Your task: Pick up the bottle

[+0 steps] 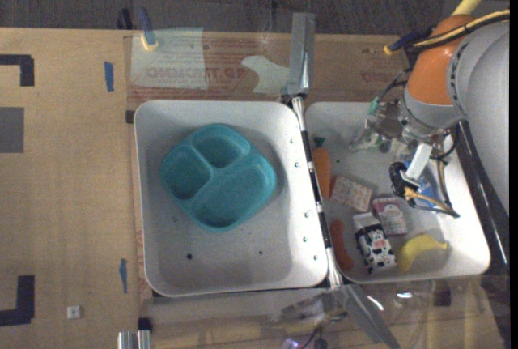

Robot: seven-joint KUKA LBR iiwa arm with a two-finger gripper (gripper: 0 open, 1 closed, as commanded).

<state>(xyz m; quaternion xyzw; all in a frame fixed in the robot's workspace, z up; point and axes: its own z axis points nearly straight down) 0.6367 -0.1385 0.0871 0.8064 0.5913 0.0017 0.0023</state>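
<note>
The bottle (pixel 366 140) looks like a small clear item with a green tip, lying at the far end of the right bin (pixel 477 258). It is partly hidden by the arm's wrist. My gripper (pixel 385 131) hangs right over it, below the orange band (pixel 429 80), low in the bin. The view does not show whether the bottle is gripped.
The right bin also holds an orange carrot (pixel 322 169), a patterned packet (pixel 350 192), a pink box (pixel 391 215), a black-and-white toy (pixel 375 247), a yellow banana (pixel 421 250) and a red sausage (pixel 338 244). A teal divided plate (pixel 217 176) lies in the left bin (pixel 162 258).
</note>
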